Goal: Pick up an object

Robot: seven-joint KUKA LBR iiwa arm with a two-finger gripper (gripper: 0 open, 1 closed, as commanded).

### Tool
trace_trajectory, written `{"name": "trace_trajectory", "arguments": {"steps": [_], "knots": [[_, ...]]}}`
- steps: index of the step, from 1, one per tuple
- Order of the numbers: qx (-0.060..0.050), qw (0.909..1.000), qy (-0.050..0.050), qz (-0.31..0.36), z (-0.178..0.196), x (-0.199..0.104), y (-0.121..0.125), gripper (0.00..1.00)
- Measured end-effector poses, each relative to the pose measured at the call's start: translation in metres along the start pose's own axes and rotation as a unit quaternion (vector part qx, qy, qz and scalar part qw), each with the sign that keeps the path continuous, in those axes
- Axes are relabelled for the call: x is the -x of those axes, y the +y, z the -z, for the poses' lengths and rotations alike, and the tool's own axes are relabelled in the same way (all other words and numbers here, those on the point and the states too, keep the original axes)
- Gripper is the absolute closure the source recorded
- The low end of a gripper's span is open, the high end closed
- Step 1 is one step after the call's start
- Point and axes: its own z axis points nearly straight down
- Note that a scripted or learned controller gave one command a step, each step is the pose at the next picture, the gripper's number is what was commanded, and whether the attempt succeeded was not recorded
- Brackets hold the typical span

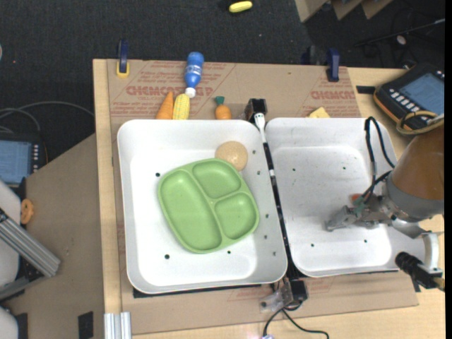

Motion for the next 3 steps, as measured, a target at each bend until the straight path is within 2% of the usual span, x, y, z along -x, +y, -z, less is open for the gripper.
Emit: {"name": "trace_trajectory", "arguments": {"steps": [1, 2, 3], "knots": [[0.006, 1.0000, -0.002, 0.005, 0.006, -0.023, 0.073, 0.00], [0.004, 1.0000, -0.001, 0.002, 0.006, -0.021, 0.070, 0.00], [0.006, 1.0000, -0.002, 0.003, 0.007, -0.022, 0.117, 0.00]]}}
